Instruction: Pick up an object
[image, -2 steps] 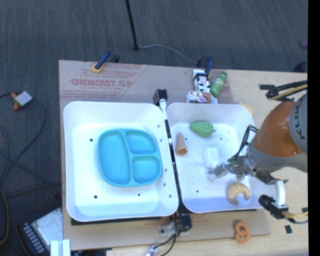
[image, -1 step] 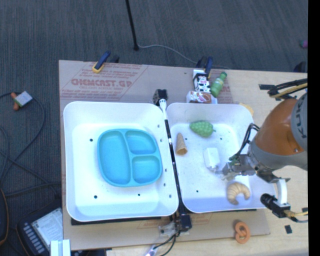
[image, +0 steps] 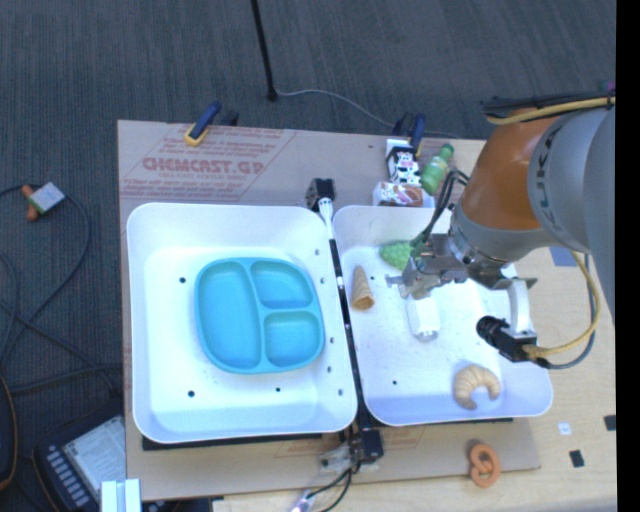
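I have the claw (image: 424, 278) low in the right bin (image: 520, 405), right above a small white cylinder (image: 425, 320) that lies on the bin floor near the middle; from this slanted view I cannot tell how wide the claw is set, and I see nothing held in it. The cylinder looks like the nearest candidate, and I judge it light, rigid and smooth, so it may roll or squirt out unless I close across its short width at mid-length. Other choices are close by: a tan cone (image: 360, 289) lying by the bin's left wall, which I take to be light and hard but tapered, best taken near its wider end; a green leafy piece (image: 398, 254) partly under the wrist, probably soft and yielding; and a croissant-shaped toy (image: 478, 385) near the front edge, curved and bulky, best gripped across its thick middle. The left bin (image: 160, 225) holds a blue divided plate (image: 262, 313). Both bins sit on a brown board surface (image: 220, 165) printed with lettering, with blue clamps at its far edge, a few small items behind the right bin and an orange ring (image: 484, 463) at its near edge. Around it is dark carpet with trailing cables.
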